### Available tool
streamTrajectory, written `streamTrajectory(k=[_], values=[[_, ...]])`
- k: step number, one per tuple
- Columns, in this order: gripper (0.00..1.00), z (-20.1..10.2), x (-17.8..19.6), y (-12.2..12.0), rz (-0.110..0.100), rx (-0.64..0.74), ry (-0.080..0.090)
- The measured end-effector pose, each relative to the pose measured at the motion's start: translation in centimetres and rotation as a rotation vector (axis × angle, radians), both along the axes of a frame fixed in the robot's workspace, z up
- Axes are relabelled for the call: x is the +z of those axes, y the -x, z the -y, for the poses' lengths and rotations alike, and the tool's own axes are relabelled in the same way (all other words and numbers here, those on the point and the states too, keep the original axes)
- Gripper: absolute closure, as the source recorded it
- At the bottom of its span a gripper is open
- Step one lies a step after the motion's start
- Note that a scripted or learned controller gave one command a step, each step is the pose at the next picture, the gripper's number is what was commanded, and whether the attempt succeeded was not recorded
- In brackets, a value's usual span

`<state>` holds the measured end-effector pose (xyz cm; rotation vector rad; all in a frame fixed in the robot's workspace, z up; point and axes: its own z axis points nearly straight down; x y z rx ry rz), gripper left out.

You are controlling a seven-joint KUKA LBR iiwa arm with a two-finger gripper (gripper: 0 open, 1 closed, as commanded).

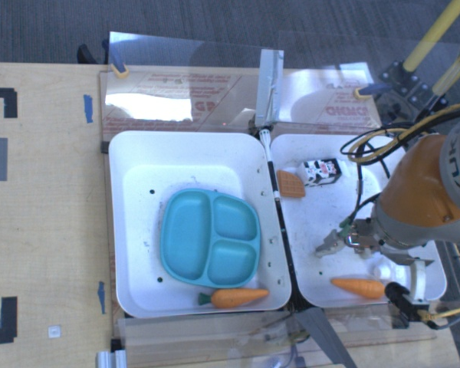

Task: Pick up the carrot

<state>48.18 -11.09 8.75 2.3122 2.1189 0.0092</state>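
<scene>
The pincer [331, 244] hovers with fingers apart over the right bin [322, 278], the nearest carrot [358, 286] lying just below it — I'd drop straight across its thick middle.

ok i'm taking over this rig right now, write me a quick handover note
Gripper: over the right bin, above its floor; nothing visible in it, and open or shut can't be told.
Carrots: one lies on the right bin's floor near the front edge, just below and right of the gripper. Another lies in the left bin, in front of the blue divided plate.
Done: nothing lifted.
Left: grasp a carrot and raise it; the right one looks closest.
</scene>
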Motion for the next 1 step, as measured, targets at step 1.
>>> streamTrajectory(k=[1], values=[[0.0,-2.65,17.32,0.1,-0.004,-0.308,-0.001]])
